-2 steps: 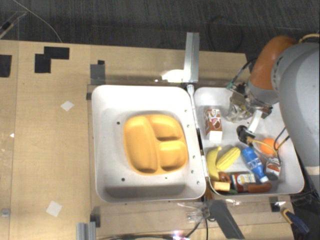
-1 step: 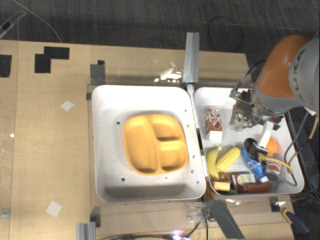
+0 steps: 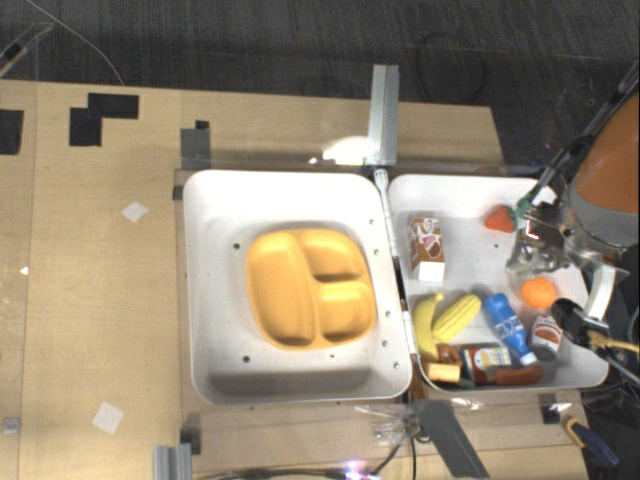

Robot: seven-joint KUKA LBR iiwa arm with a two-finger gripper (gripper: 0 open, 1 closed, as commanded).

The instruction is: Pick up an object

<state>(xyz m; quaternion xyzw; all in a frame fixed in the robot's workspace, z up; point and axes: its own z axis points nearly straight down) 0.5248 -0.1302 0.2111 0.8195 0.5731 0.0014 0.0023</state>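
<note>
The right bin holds several small items. Among them are a brown and white carton, a red strawberry-like piece, an orange ball, a banana, a corn cob and a blue bottle. A small red-and-white bottle and a dark labelled bottle lie along the near wall. My gripper hangs over the bin's right side, between the red piece and the orange ball, with nothing visibly held.
A yellow divided tray lies in the left bin. A metal post stands behind the wall between the two bins. The grey arm with its orange band comes in over the right bin's far right corner.
</note>
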